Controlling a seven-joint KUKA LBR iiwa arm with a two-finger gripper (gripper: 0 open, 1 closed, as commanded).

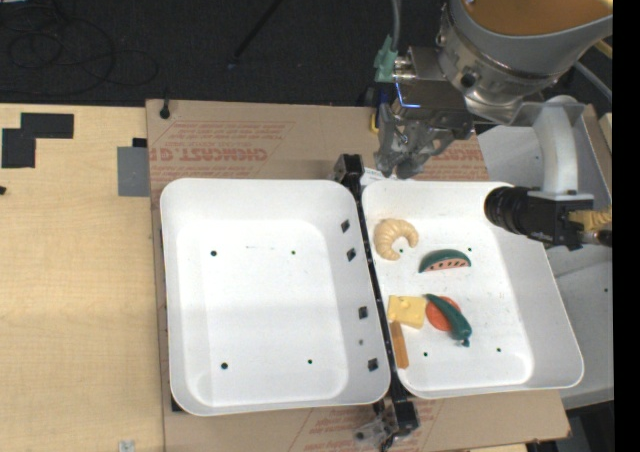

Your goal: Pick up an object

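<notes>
The gripper is hovering over the right bin, finger state impossible to tell; it should be centring above the croissant before descending.

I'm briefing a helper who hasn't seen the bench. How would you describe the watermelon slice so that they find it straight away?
Start at the right bin, the one nearer the arm. The watermelon slice lies near that bin's middle, to the right of the pale croissant and above the carrot. It is the only half-moon piece: red with dark seeds, edged by a green rind.
</notes>
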